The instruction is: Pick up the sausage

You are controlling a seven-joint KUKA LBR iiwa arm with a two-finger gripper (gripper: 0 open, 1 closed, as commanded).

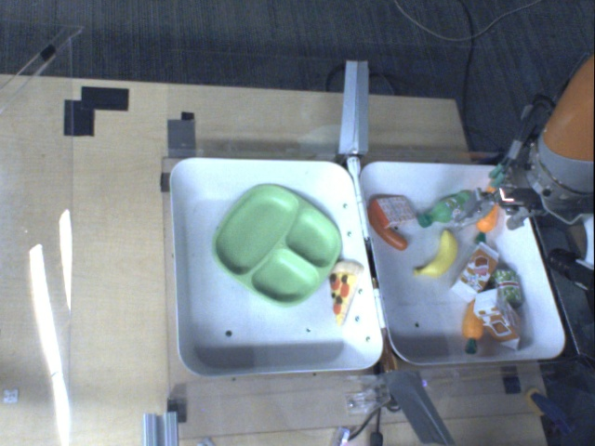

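The sausage, red-orange and short, lies at the left end of the right bin, close to the divider. A small red and white pack touches it on its upper right. My gripper hovers over the bin's upper right corner, well right of the sausage, with a green bottle and an orange carrot in between. Nothing shows in the gripper.
A banana lies mid-bin, and several small cartons with a green item crowd the lower right. The left bin holds a green divided plate and a pizza slice.
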